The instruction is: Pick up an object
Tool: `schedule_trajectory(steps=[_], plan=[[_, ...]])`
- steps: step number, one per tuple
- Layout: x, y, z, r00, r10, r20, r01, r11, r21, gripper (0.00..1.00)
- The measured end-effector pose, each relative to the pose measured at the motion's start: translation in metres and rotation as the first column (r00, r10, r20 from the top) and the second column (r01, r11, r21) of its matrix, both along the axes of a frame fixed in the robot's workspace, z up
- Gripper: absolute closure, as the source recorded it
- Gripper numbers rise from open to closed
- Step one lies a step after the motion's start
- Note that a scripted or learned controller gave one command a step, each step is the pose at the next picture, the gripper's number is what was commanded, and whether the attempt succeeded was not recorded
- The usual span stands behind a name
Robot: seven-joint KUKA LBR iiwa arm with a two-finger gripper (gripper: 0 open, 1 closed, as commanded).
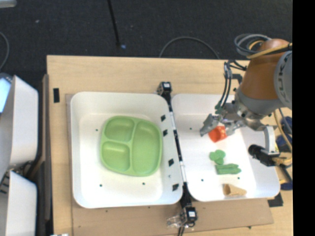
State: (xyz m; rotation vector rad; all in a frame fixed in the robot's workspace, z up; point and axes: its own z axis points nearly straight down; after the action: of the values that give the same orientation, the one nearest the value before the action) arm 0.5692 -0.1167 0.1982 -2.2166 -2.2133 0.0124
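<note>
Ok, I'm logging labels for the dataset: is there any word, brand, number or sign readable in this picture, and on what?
None can be read.
Green tray: plain, no print.
Red object, green pieces and tan piece: no marks visible.
White bins: plain, with small dark dots too small to read as signs.
Robot arm: any lettering is too blurred.

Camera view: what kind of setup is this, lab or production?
Likely a lab pick-and-place test cell: a bench with two white bins, toy-like props such as a green divided plate, and loose cables around the arm.
</note>
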Motion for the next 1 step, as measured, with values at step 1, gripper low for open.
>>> schedule_trajectory(steps=[1], plan=[[0.003,0.0002,0.0067,1.0,0.003,0.012,-0.003,1.0,-0.001,0.0]])
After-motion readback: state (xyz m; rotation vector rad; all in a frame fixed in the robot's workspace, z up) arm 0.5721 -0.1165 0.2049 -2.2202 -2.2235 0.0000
